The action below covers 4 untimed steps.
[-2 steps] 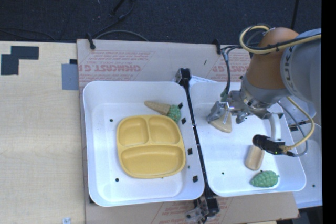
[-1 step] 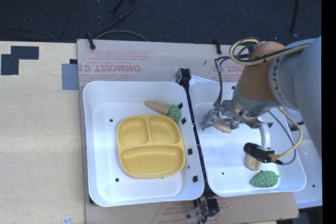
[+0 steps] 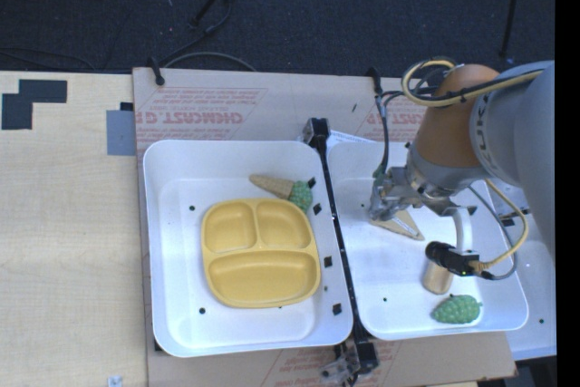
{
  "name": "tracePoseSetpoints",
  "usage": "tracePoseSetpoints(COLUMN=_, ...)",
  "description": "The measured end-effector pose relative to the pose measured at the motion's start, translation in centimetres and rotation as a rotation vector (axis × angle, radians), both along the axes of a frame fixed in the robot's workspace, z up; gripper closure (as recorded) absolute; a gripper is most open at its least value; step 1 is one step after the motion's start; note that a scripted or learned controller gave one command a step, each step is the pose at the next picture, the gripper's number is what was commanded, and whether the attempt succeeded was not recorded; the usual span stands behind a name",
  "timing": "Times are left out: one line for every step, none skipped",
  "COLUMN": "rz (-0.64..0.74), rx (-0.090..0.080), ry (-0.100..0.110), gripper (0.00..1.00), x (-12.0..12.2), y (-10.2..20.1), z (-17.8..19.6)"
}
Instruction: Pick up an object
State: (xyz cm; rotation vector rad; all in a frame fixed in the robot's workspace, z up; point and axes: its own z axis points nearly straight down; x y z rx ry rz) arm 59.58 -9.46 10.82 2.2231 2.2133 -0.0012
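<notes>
Green bumpy toy (image 3: 456,310), looks like a grape bunch or broccoli, sits closest to us in the near corner of the right bin (image 3: 507,308). Just behind it we see a small tan cylinder (image 3: 437,277), touching or nearly touching a black-capped part on a cable. Further back in that bin the gripper (image 3: 391,209) is down at the bin floor, right against a tan wedge-shaped piece (image 3: 404,227), possibly a cone. We can't tell if the wedge is between the fingers or merely beside them, and we can't tell whether the pincer is apart or together; the wrist and cabling block it. Orange band of the arm (image 3: 450,127) sits above the gripper, grey link coming in from the right. Left bin (image 3: 168,240) holds a yellow three-compartment plate (image 3: 260,251), lying flat, roughly centred. Just behind the plate, an ice-cream cone toy (image 3: 283,187) with a green scoop lies on its side, scoop end near the divider between the bins. Both bins rest on a cardboard sheet (image 3: 208,109) on the bench.
</notes>
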Motion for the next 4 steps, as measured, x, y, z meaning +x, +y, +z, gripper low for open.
tracePoseSetpoints(rz=-0.001, rx=0.004, ry=0.002, gripper=1.00, x=-0.3, y=-0.1, z=4.3)
tracePoseSetpoints(rz=0.000, rx=0.003, ry=0.000, gripper=1.00, x=-0.4, y=-1.2, z=9.8)
tracePoseSetpoints(rz=0.006, rx=0.004, ry=0.001, gripper=1.00, x=-0.7, y=-1.0, z=14.1)
tracePoseSetpoints(rz=0.006, rx=0.003, ry=0.001, gripper=1.00, x=-0.6, y=-1.1, z=19.3)
